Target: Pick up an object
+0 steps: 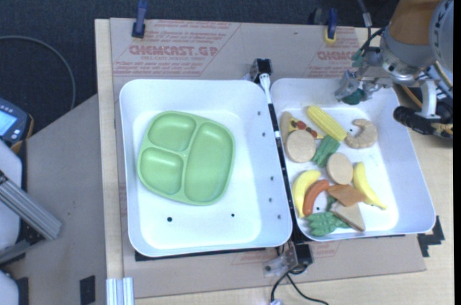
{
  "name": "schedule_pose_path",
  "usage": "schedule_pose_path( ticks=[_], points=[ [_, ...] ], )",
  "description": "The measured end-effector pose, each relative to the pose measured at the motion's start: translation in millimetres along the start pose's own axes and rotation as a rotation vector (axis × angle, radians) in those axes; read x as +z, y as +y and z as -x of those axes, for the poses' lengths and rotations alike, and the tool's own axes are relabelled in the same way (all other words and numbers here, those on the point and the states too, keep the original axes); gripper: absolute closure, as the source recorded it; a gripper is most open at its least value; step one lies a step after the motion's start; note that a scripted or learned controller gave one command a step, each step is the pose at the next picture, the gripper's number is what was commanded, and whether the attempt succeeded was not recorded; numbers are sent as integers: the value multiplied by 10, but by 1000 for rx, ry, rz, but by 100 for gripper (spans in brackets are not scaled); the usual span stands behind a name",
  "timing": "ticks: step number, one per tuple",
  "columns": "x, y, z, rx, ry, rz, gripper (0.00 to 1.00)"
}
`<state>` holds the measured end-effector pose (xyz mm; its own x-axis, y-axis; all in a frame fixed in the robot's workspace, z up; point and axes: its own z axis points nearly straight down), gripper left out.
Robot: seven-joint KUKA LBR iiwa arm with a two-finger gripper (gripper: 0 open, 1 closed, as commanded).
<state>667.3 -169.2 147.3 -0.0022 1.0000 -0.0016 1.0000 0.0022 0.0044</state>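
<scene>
The right bin holds several toy foods: a corn cob, a croissant, a pizza slice, two round cookies, two bananas, a hot dog, a green bean pod, a bread wedge and a green leafy piece. My gripper hangs over the bin's far edge, above and behind the corn cob and croissant. Nothing shows between its fingers.
The left bin holds a green divided plate. A black hinge bar runs between the bins. Blue clamps hold the cardboard base at the back. The arm's grey and orange body fills the upper right.
</scene>
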Motion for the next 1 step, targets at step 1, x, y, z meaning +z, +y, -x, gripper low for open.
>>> schedule_pose_path(
  ticks=[1],
  points=[
    [-341, 10, -719, -5, 3, 1, 100]
  ],
)
